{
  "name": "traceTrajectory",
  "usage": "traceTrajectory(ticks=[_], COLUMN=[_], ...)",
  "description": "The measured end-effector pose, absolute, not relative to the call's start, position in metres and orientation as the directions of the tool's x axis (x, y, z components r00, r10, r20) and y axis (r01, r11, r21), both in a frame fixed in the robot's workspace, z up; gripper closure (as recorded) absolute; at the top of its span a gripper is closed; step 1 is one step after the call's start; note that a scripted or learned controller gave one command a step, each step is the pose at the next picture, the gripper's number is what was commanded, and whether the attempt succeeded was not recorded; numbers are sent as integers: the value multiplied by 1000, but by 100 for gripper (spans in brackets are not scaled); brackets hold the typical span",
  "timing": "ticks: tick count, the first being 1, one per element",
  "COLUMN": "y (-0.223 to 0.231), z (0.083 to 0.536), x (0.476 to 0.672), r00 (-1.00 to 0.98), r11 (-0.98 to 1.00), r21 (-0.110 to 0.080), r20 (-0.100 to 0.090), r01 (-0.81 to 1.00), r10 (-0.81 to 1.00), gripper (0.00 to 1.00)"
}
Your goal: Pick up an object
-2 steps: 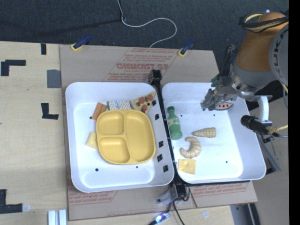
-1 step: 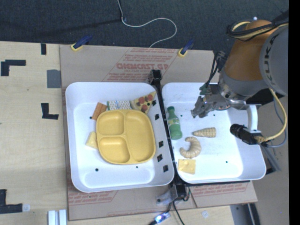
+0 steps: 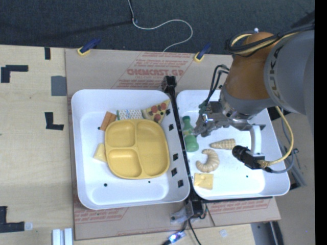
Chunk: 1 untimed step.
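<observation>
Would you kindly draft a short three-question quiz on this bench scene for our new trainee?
1. True or false: the yellow divided plate lies in the left bin.
2. Which item lies nearest the right bin's front edge? A croissant B cheese wedge C green bottle
3. Fill in: the tool hovers over the ____ bin.

Key: 1 true; 2 B; 3 right.

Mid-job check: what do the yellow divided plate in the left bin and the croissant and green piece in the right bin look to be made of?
The yellow divided plate looks like moulded plastic: matte, one even colour, smooth rounded compartments. The tan croissant seems to be toy food, likely plastic or rubber: ridged, dull, uniform. The green bottle-like piece appears to be glossy plastic, but it is too small to be sure.
</observation>
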<state>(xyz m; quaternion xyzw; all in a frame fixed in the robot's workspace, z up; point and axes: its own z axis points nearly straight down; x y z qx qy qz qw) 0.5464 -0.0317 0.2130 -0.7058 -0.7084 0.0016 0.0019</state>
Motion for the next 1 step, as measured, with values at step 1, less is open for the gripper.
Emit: traceTrajectory(ticks=[1], y=[19], z=[209], x=[524], r00=[-5], r11=[5], r21=[-5], r20=[1], r01=[1000], r10=[1000], gripper=[100])
